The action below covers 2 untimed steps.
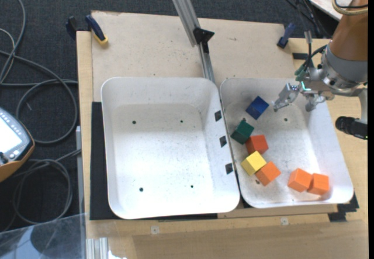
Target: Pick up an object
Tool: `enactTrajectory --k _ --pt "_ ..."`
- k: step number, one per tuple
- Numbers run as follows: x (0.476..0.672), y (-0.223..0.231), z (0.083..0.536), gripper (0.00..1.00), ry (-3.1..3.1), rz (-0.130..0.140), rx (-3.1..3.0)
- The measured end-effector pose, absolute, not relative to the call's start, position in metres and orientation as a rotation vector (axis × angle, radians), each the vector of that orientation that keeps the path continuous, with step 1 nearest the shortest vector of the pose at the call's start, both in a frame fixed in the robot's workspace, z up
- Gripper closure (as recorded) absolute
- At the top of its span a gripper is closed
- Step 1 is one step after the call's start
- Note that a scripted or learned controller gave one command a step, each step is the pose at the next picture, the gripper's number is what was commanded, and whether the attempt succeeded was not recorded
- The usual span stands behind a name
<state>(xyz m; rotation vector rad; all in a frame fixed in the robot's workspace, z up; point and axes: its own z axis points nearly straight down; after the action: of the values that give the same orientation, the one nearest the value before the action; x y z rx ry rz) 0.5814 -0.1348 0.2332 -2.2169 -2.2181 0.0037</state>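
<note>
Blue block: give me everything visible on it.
The blue block is a small cube, matte, plain, looking like painted wood or foam. It sits flat on the floor of the right bin, in that bin's upper part, turned so one corner points down the picture. Nothing touches it: the green block lies just below it with a gap between, and the gripper hangs to its right, apart from it.

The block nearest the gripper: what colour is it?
Blue, seen in the camera view.

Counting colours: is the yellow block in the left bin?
No, the yellow block lies in the right bin among orange blocks.
</note>
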Motion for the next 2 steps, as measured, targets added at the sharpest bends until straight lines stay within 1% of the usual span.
enactTrajectory --k 1,2 --pt "0.582 -0.135 0.235 0.00 -2.220 0.000 -2.219" --pt "0.574 -0.133 0.189 0.00 -2.218 0.005 -2.217"
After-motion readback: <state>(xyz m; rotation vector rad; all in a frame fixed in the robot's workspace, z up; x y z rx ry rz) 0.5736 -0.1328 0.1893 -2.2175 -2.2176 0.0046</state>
